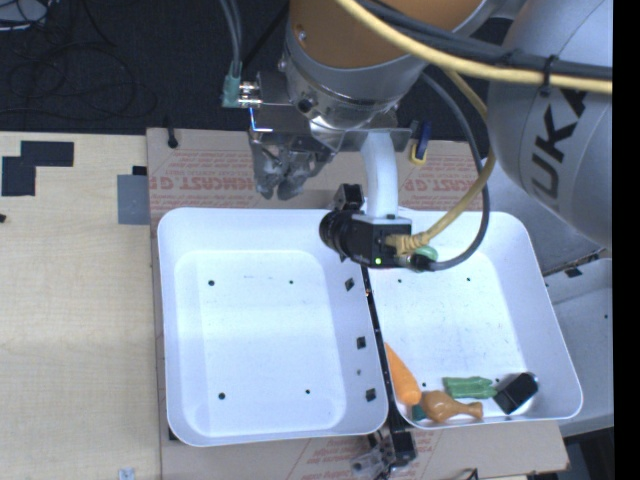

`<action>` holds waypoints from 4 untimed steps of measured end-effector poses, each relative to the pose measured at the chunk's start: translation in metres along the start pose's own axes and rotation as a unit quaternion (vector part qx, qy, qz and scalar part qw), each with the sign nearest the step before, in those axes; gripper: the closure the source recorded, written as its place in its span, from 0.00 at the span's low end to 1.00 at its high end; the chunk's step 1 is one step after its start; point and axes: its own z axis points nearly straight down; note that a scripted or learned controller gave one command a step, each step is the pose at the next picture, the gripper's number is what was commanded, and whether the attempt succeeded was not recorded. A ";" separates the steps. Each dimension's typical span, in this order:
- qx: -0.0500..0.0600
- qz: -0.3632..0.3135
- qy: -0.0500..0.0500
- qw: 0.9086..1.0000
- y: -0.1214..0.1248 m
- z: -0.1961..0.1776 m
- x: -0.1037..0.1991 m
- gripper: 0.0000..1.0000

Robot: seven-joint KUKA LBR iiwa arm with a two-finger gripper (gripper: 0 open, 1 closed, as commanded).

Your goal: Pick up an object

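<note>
Fingers [285,180] high — carrot [402,375] well below, apart.

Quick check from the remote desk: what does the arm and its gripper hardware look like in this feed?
The arm is glossy grey with dark lettering, ending in an orange band above a metallic wrist flange. A yellow cable loops to a black module with a green connector. The gripper is dull grey metal.

Two white bins [255,230] side by side on cardboard sheet [205,173]; wooden benchtop [70,298] beneath.
</note>
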 end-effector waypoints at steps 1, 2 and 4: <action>0.016 0.002 -0.007 1.000 0.024 0.169 -0.002 1.00; 0.015 0.003 -0.006 1.000 -0.007 0.268 -0.003 1.00; 0.003 0.002 -0.002 1.000 0.041 0.010 -0.001 1.00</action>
